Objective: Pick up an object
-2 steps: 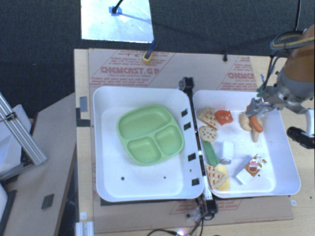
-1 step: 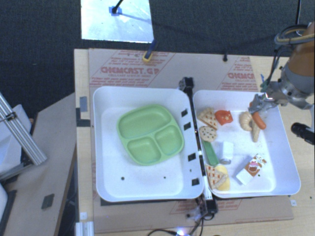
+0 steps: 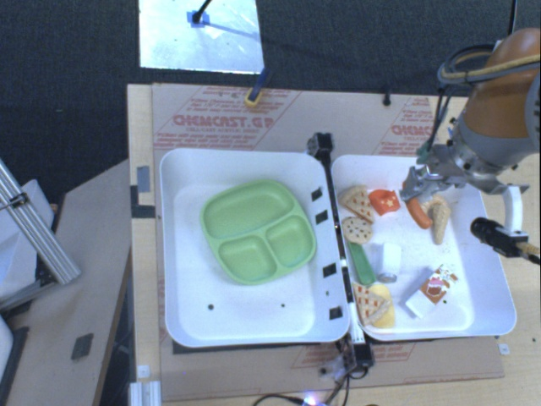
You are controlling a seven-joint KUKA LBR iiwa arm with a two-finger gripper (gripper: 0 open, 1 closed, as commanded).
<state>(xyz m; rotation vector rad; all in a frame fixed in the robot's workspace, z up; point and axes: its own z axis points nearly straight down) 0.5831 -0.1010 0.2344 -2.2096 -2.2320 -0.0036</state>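
The orange carrot-like toy (image 3: 418, 212) lies in the right bin (image 3: 490, 311), upper middle, just beside a beige cone (image 3: 439, 218). It seems light, stiff and a little slippery; taking it across its narrow middle looks best. The gripper (image 3: 420, 181) hangs right above it; whether its fingers are spread or pressed together I cannot tell. Neighbours crowd the left; the bin's right side has more room.

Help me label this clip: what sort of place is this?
Probably a robotics lab test bench: a grey arm works over two white bins, one with a green tray, one with toy food.
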